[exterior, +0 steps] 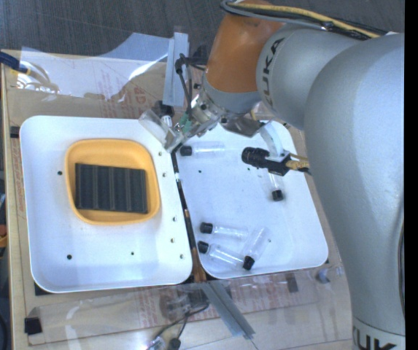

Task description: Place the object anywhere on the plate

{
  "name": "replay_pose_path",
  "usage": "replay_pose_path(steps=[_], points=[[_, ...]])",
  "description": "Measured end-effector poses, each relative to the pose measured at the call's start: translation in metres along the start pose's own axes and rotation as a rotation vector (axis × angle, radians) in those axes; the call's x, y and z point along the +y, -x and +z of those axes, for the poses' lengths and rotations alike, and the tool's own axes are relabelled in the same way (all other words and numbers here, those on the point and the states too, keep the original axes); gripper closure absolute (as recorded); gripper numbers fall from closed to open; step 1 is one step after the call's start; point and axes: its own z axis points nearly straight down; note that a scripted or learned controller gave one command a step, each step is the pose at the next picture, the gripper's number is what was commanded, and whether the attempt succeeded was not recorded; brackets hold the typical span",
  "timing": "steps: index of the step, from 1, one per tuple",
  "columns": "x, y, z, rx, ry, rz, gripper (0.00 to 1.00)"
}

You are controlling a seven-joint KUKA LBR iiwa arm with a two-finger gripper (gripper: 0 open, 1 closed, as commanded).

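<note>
Hovering over right bin [230,192] corner, hand [182,125] state unclear; best center squarely on nearest vial [203,150], then plate [110,152].

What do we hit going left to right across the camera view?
yellow plate → gripper → capped vial at the far edge of the right bin → lone capped vial further right. The vial cluster at the near edge overlaps these in the order, so it is left out.

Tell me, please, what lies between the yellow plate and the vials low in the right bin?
Between yellow plate and vials, the camera view shows only left bin floor and the bins' meeting rims.
</note>
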Motion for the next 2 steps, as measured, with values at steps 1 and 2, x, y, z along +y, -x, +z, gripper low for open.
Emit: replay_pose_path(steps=[1,2], points=[[-0.0397,-0.0273,0.0007,0.0,0.0,-0.103,1.0],[-0.0398,-0.0269,0.0006,-0.001,0.0,-0.103,0.0]])
